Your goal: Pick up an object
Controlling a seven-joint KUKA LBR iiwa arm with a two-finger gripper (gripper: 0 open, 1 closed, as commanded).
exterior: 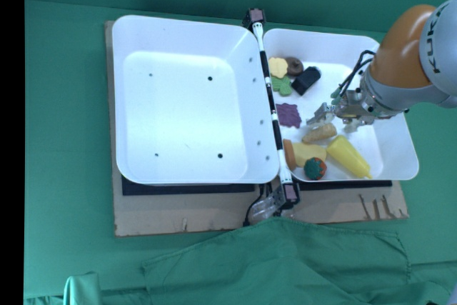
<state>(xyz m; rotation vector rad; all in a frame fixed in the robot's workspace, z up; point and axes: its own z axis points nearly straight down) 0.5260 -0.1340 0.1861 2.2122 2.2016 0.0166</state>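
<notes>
Several toy foods lying in right bin [389, 153]. End effector [323, 113] hovering just above tan bread roll [319, 132]; spread or pressed together, cannot tell. Advising straight descent, centring on roll, avoiding yellow wedge [348, 156] nearby.

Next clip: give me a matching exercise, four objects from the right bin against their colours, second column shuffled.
Objects:
1. flat grape-shaped piece
2. corn cob
3. block by the far wall
4. round piece at the near wall

Colours:
A. red and green
B. black
C. purple
D. yellow

Pairs: 1-C, 2-D, 3-B, 4-A
</notes>
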